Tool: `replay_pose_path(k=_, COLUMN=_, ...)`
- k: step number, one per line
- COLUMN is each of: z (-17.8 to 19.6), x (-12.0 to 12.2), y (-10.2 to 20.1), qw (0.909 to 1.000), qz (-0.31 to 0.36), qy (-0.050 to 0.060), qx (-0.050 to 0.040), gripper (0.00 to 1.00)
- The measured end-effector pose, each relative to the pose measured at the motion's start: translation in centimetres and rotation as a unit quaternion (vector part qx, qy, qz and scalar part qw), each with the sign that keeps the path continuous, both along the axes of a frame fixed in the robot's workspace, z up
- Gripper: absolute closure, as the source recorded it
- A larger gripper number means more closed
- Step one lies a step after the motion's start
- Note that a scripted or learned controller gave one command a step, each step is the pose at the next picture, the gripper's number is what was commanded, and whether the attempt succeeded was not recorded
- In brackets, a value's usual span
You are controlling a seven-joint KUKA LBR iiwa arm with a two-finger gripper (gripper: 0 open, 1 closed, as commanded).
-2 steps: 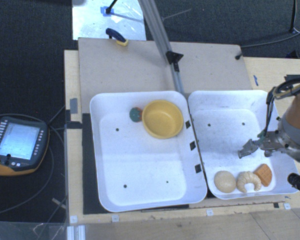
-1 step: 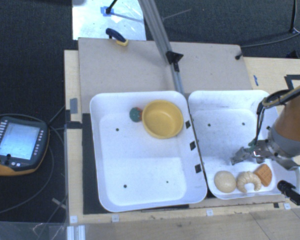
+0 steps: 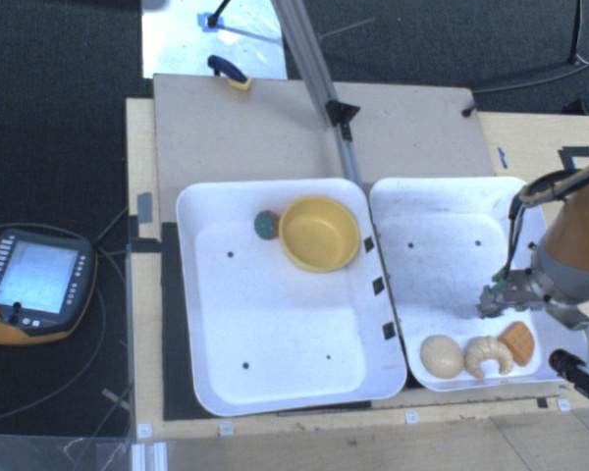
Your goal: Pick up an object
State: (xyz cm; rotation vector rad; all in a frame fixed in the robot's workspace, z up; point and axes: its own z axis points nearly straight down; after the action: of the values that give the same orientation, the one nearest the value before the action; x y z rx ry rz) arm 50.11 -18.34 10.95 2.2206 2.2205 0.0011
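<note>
Fingers point(image 3: 499, 300) hang low in the right bin point(image 3: 442, 214), just above the croissant point(image 3: 489, 354) — honestly can't tell if they're spread or pinched. Croissant's at the front edge between a cream roll point(image 3: 442, 356) and orange pastry point(image 3: 518, 341). Left bin point(image 3: 275, 361) has a yellow bowl point(image 3: 319, 234) touching a green ball point(image 3: 266, 225).

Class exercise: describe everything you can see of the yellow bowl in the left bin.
The yellow bowl is round, plain and matte, plastic by its look, standing upright with its open side up and nothing visible inside. It sits at the far right corner of the left bin, close to the rim. A small dark green object lies against its left side.
</note>
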Motion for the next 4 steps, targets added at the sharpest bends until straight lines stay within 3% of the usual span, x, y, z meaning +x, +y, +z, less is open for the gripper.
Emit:
replay_pose_path(k=2, z=11.5, x=0.2, y=0.0, qw=1.0, qz=0.001, qy=-0.002, qx=-0.0005, gripper=1.0)
replay_pose_path(k=3, z=16.0, x=0.7, y=-0.6, qw=1.0, qz=0.0, qy=-0.001, qx=-0.0004, gripper=1.0)
replay_pose_path(k=4, z=18.2, x=0.8, y=-0.6, qw=1.0, qz=0.0, qy=-0.001, qx=-0.0002, gripper=1.0)
